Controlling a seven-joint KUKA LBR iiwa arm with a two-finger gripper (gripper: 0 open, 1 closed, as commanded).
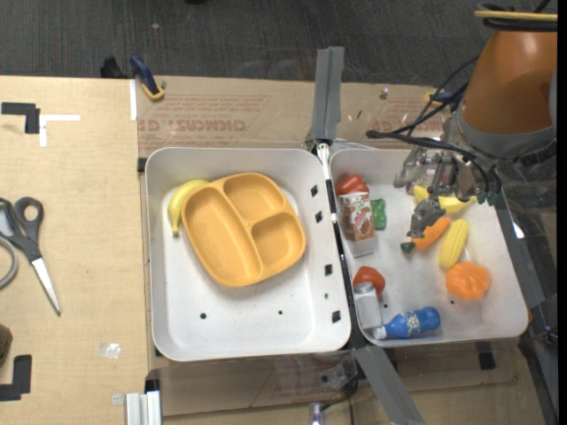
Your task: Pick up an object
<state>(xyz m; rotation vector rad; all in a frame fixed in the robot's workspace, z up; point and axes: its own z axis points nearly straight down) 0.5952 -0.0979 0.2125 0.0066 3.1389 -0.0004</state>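
Observation:
My gripper [423,212] hangs over the upper middle of the right bin [496,326], reaching in from the right below the orange band of the arm [509,78]. Its tip is right at the green end of a toy carrot [431,232], which lies flat on the bin floor. Beside the carrot lies a yellow corn cob [454,242], and a second yellow piece [450,204] peeks out from behind the gripper. An orange fruit [467,281] rests lower right. Nothing is seen lifted off the bin floor.
The right bin also holds a brown carton [357,220], a red item [352,184], a green piece [378,214], a red-capped bottle [368,295] and a blue bottle [412,323]. The left bin [177,326] holds a yellow divided plate [244,228] and banana [180,202]. Scissors [31,246] lie far left.

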